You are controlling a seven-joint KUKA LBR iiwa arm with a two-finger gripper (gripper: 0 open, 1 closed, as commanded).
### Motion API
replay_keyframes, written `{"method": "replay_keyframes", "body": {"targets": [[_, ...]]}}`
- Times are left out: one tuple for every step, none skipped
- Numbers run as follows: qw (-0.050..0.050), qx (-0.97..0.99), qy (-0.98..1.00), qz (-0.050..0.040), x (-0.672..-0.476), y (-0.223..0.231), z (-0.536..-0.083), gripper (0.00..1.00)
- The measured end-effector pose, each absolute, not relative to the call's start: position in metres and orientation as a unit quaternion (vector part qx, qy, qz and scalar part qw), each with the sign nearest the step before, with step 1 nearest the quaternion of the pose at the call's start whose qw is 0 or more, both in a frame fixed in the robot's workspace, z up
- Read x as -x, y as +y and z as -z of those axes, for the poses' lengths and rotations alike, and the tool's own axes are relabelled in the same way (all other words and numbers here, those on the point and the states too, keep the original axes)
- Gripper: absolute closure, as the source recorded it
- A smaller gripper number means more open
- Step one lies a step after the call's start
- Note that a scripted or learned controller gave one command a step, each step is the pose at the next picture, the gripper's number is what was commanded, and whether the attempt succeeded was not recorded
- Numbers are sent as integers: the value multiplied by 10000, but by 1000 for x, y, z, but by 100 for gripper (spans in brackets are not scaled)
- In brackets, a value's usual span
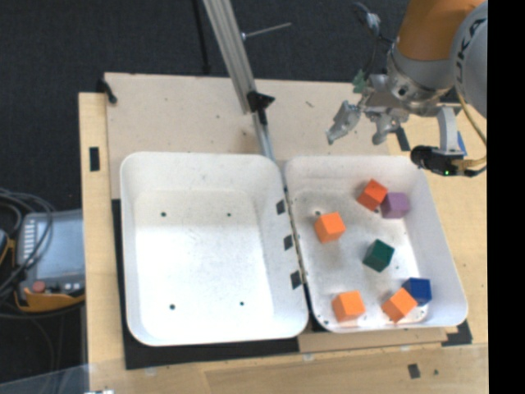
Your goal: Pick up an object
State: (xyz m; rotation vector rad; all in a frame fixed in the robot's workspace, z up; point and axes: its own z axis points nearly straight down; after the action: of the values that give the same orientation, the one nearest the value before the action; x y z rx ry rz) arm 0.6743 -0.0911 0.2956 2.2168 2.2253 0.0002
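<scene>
- We see the bench (189, 113), a pale board, carrying two shallow white bins side by side.
- The left bin (139, 220) is the bigger-looking of the two from this slant; its floor is speckled with a few dark dots.
- The right bin (439, 245) touches the left one along a shared middle edge, where small black clips sit.
- The arm (435, 23), with its orange band, comes in from the upper right and hangs above the bench behind the right bin's far rim.
- A slanted metal rail (230, 43) runs from the top of the view down toward the seam between the bins.
- The gripper (361, 127) hovers above the bench just beyond the right bin's far edge; we see its two fingers spread apart with nothing between them.
- In the right bin, an orange cube (373, 194) lies near the far wall, touching a purple cube (396, 205) on its right.
- Another orange cube (330, 226) sits toward the bin's left side, apart from the rest.
- A dark green cube (379, 255) rests near the middle.
- Along the near wall we find an orange cube (349, 305), then a further orange cube (399, 304) pressed against a blue cube (417, 290).
</scene>
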Motion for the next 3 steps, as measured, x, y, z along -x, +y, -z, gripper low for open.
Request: {"method": "replay_keyframes", "body": {"targets": [[7,-7057,7085,6,-674,-92,-296,0],[0,-7074,7068,26,-678,-98,-252,0],[-13,-7079,7063,31,-670,-97,-192,0]]}}
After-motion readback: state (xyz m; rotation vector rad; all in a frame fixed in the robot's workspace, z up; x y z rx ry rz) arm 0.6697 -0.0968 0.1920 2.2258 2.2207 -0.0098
